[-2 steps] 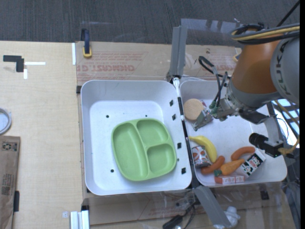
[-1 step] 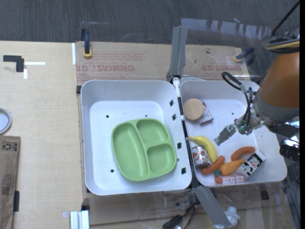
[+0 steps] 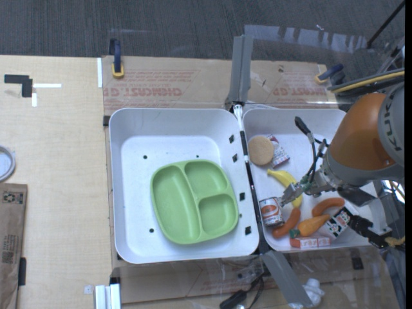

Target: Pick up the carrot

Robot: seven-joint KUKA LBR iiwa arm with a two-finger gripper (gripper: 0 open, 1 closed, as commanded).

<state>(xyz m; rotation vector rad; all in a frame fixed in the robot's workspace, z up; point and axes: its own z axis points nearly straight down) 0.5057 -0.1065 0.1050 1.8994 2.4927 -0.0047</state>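
The carrot (image 3: 287, 223), orange-red and tapered with a small green end, lies near the front of the right bin (image 3: 293, 118), next to a small can (image 3: 270, 212). My gripper (image 3: 293, 194) hangs low over the bin, just above the carrot's upper end and over the lower part of a yellow banana (image 3: 281, 175). Nothing shows between its tips, and the wrist blocks the view of how they stand.
Around the carrot lie two other orange pieces (image 3: 328, 205) (image 3: 313, 224), a small carton (image 3: 338, 223) and a red packet (image 3: 308, 242). A round bun (image 3: 261, 150) and a packet (image 3: 279, 152) sit farther back. The left bin (image 3: 129, 172) holds a green divided plate (image 3: 193, 201).
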